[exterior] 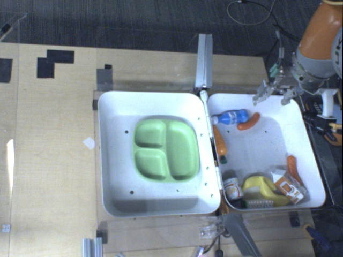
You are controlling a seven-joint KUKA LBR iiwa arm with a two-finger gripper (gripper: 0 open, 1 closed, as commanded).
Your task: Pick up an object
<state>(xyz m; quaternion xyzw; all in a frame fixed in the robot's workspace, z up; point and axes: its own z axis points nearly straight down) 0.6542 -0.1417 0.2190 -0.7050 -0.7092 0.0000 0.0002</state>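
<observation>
A: Where was the gripper (274,90)?
B: Above the right bin's (316,159) far rim, fingers spread apart, holding nothing.
A: And the nearest object?
B: An orange sausage (249,122), curved, lay just below it inside the bin, touching a blue-labelled plastic bottle (231,116).
</observation>
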